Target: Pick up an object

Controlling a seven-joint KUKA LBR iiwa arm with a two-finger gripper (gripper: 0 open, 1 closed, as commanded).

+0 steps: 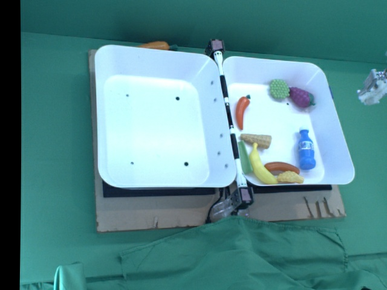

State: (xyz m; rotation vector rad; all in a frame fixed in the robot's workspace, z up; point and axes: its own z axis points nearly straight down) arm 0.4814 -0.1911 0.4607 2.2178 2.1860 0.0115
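I have the hand (373,87) parked out at three o'clock, off past the right bin (338,156), leaving the bins unobstructed from above; whether it is wide or narrow I cannot tell. Every candidate sits in that bin: the blue bottle (306,150) lies alone toward four o'clock, so I judge it easiest. The banana (260,165), sausage (282,167) and corn (256,139) crowd together at six. The left bin (109,101) holds nothing to grab.
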